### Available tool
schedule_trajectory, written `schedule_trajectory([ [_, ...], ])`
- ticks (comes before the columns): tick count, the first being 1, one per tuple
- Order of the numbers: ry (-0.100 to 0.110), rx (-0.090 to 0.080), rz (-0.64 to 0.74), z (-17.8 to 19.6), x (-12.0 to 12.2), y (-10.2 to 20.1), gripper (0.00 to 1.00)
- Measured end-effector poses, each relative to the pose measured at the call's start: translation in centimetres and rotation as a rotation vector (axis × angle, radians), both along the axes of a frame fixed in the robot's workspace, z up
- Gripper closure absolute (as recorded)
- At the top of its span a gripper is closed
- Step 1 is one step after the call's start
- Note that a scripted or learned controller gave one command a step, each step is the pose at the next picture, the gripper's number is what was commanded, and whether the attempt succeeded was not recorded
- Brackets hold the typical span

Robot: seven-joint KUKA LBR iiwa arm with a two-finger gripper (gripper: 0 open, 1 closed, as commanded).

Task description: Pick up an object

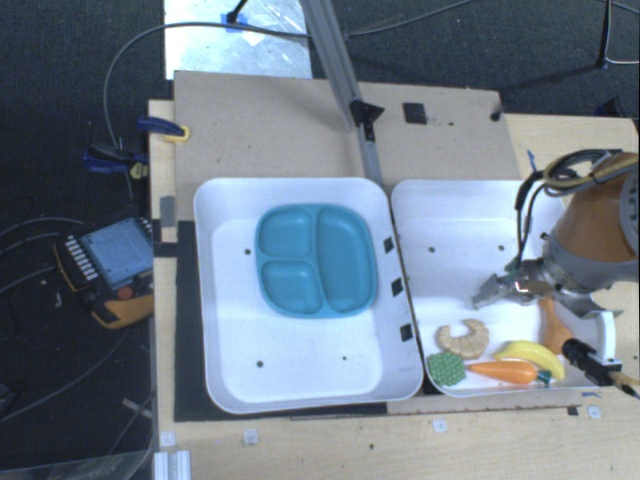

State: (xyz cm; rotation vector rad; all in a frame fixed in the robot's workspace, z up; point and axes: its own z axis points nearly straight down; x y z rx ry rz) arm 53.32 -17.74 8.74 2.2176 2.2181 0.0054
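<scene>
Surface (300,128) of brown board is seen from above, carrying two shallow white bins side by side. The left bin (225,358) contains a blue divided plate (317,260) with three compartments, placed toward the far half of that bin. The right bin (450,218) holds the pickable items, all grouped at its near edge. A tan croissant-shaped piece (463,338) is located nearest the bin centre. A green textured item (446,369) is positioned at the near left corner, just beside the croissant-shaped piece. An orange carrot (503,372) is laid along the near wall, with a yellow banana (530,354) just beside it on the far side. An orange oblong item (552,318) is seen to the right of the banana, partly hidden by the arm.

The arm (595,223) is extended in from the right, over the right side of the right bin. The pincer (497,290) is lowered inside the right bin, to the far side of the croissant-shaped piece and apart from it. No item is seen between its fingers; whether the fingers are spread or closed cannot be told from this view.

A handheld control unit (112,263) with cables is placed on the dark floor to the left of the surface.
</scene>
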Motion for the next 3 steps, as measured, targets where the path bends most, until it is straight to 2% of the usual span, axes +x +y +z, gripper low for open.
schedule_trajectory([
  [1,-0.008,-0.002,0.000,1.2,0.2,0.0,1.00],
  [2,0.003,0.000,0.001,6.4,-0.7,-0.1,1.00],
  [3,0.002,0.000,0.001,11.6,-1.5,-0.6,1.00],
])
